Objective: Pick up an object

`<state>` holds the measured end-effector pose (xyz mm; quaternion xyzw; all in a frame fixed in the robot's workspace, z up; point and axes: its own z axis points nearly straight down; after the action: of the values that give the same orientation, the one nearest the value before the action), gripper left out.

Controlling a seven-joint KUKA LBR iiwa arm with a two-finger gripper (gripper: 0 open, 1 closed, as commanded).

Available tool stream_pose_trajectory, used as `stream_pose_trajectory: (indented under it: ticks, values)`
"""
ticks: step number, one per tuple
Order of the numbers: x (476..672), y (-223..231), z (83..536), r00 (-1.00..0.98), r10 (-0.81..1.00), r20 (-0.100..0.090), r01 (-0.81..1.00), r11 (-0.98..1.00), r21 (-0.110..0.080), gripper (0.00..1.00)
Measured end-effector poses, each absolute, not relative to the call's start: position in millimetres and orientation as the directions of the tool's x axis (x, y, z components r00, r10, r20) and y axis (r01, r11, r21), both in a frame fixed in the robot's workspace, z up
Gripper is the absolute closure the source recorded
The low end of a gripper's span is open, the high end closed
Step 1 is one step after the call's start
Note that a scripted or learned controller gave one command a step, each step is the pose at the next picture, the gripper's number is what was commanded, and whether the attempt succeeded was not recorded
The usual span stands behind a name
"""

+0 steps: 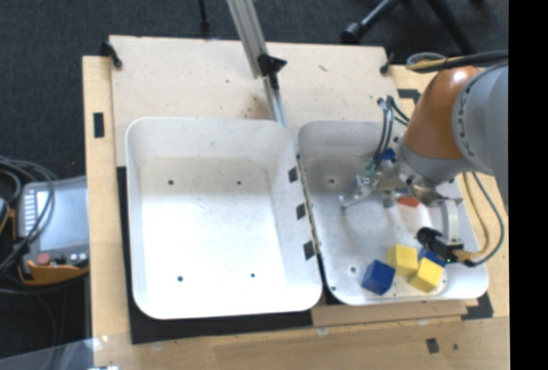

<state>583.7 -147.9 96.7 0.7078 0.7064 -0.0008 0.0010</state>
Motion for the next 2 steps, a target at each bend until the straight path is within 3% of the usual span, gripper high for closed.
stream_pose_trajectory:
  ticks: [1,2]
  values:
    - [585.0,-149,110,0.009,1.0,-0.001,1.0,-0.009,0.006,1.0]
    - [596.8,-153,165,-0.002,1.0,-0.002,1.0,0.002,0.007,1.0]
